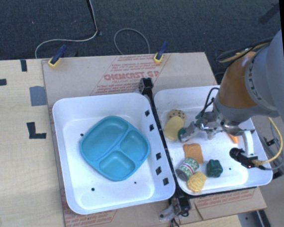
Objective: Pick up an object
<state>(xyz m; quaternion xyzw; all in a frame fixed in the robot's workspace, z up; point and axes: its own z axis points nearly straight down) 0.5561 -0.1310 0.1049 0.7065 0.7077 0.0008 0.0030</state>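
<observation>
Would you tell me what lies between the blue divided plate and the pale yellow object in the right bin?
In the camera view, the bins' adjoining white walls and a black divider strip separate the blue plate from the yellow object.

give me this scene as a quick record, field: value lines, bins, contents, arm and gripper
left bin: holds a blue divided plate
right bin: holds several small items
items in right bin: pale yellow round piece, orange block, striped can, dark green piece, yellow corn-like piece
arm: reaches in from the right, over the right bin
gripper: low in the right bin, beside the pale yellow round piece
grasp: nothing seen held
</observation>
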